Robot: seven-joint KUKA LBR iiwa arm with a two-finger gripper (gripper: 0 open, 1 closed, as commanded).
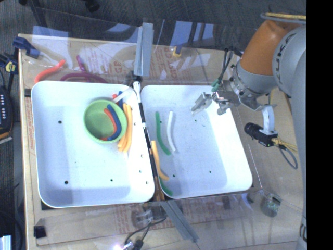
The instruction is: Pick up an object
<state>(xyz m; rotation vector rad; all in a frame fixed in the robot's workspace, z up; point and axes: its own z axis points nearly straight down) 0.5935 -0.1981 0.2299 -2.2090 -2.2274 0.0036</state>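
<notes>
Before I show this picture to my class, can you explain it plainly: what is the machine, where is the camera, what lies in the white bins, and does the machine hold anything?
One camera looks down at a slant on a bench. The grey arm with an orange band is a robot reaching in from the right. Its tool hangs over the right bin, holding nothing. That bin has a green strip, a white strip and an orange strip by its left wall. The left bin holds a green bowl with coloured strips in and beside it.

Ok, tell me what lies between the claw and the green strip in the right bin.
A white strip beside the green strip; otherwise bare bin floor up to the claw, seen in the camera view.
</notes>
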